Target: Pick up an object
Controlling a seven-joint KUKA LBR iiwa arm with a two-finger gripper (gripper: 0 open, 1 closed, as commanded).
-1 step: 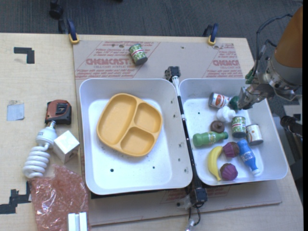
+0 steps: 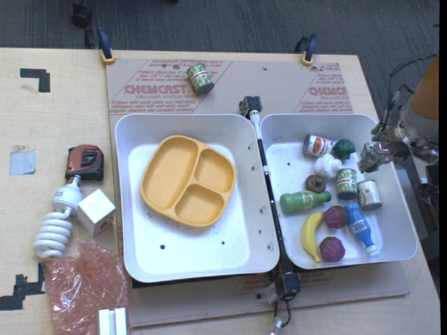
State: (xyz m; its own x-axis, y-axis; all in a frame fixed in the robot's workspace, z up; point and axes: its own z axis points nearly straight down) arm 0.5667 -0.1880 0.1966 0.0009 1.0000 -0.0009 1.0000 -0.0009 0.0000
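My gripper point(image 2: 369, 158) hangs over the right side of the right bin point(image 2: 401, 246), reaching in from the right; the arm's orange band sits at the frame edge. Just below and left of it stand a green-labelled can point(image 2: 346, 182) and a silver can point(image 2: 369, 194). The bin also holds a red and white can point(image 2: 318, 145), a green toy point(image 2: 343, 147), a white lump point(image 2: 325, 165), a brown ring point(image 2: 316, 183), a green bottle point(image 2: 304, 200), a banana point(image 2: 311, 234), two purple pieces point(image 2: 336, 217) and a blue bottle point(image 2: 362, 227). I see nothing held in the gripper.
The left bin point(image 2: 140, 250) holds a yellow divided plate point(image 2: 187, 180). A green can point(image 2: 200, 78) lies on the board behind the bins. To the left of the bins are a tape measure point(image 2: 84, 162), a spiral bulb point(image 2: 58, 218), a white cube point(image 2: 96, 210) and a red mesh bag point(image 2: 87, 285).
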